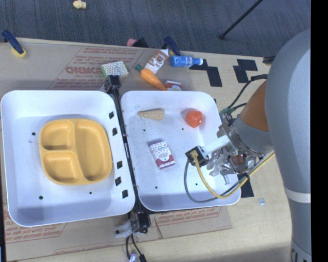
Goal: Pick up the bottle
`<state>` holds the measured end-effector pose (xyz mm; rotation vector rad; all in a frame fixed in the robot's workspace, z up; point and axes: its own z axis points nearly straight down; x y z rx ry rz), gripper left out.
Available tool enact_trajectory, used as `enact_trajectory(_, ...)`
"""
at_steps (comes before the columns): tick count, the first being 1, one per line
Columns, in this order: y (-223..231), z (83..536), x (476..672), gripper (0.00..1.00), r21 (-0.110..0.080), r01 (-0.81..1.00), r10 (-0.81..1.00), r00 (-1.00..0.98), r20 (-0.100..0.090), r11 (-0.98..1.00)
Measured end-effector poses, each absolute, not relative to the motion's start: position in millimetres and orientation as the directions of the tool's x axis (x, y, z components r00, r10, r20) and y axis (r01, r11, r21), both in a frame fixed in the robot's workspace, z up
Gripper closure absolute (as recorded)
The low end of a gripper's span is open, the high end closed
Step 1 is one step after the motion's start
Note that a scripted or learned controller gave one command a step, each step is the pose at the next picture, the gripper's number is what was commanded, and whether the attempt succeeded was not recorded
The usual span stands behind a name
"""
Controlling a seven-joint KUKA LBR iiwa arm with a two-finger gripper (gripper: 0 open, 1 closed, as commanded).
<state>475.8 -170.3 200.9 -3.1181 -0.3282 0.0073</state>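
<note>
A small blue bottle [185, 61] lies on its side on the cardboard behind the right bin [153, 201], outside its rim. Beside it to the left lies a white bottle with an orange label [157, 61], also outside the bin. My gripper [223, 166] hangs low over the right bin's right side, near the front right corner, with a yellow cable looping beneath it. It is far from both bottles, and nothing shows in its grasp.
In the right bin lie a tan wedge [151, 113], a red ball-like fruit [193, 118] and a small red-and-white carton [161, 154]. An orange carrot [152, 79] rests behind the rim. The left bin [16, 146] holds a yellow divided tray [75, 150].
</note>
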Motion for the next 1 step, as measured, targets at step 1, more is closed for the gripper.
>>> enact_trajectory(1, -156.2, 213.0, 476.3, 1.0, -0.004, 0.207, 0.207, 0.978, -0.002, -0.978)
